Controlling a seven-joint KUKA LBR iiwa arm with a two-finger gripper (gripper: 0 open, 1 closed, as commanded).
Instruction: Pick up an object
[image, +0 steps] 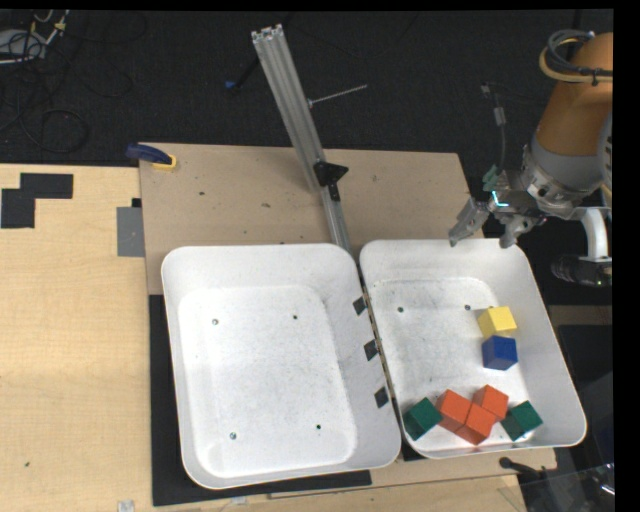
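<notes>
The right bin (440, 290) holds several small blocks. A yellow cube (497, 320) sits near its right wall, with a blue cube (500, 352) just in front of it. Near the front edge lie a green block (422, 416), two orange blocks (472, 412) pressed together, and another green block (522, 420). My gripper (487, 226) hangs above the bin's far right corner, well back from the blocks. Its two fingers (466, 225) are spread apart with nothing between them.
The left bin (260, 360) lies beside the right one, with black clips at the joint. A slanted aluminium rail (298, 120) rises behind the bins. A blue and yellow clamp (152, 155) sits at the bench's far left corner.
</notes>
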